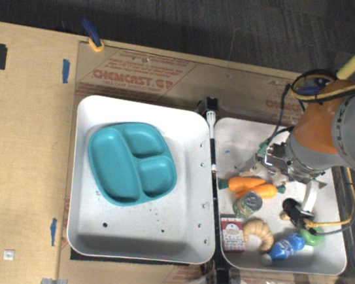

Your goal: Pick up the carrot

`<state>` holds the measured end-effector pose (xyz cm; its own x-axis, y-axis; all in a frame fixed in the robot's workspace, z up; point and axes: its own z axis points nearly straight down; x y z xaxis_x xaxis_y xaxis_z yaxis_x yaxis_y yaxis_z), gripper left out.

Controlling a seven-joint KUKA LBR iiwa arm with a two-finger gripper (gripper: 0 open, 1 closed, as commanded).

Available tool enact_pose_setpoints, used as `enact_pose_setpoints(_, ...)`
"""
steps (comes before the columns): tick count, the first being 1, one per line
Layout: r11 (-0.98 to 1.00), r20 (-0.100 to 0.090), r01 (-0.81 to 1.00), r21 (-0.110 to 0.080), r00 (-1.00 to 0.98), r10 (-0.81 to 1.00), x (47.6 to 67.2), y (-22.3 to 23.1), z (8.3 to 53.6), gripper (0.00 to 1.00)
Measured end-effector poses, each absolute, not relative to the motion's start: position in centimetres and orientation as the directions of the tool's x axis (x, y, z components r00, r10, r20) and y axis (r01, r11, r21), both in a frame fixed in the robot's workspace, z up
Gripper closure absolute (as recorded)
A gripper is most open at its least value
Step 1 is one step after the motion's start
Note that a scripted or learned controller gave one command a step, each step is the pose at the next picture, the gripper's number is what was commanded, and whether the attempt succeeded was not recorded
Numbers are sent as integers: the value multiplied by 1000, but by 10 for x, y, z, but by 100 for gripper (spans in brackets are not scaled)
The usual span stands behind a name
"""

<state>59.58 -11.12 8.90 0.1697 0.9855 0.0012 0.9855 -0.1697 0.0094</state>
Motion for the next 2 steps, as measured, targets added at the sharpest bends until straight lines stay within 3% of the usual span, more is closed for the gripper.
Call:
enact_pose_setpoints(1, -175, 0, 984, 10, 175, 985, 560, -97, 90, 0)
enact_pose_setpoints(2, -428, 5, 903, 13, 428, 904, 537, -107, 90, 0)
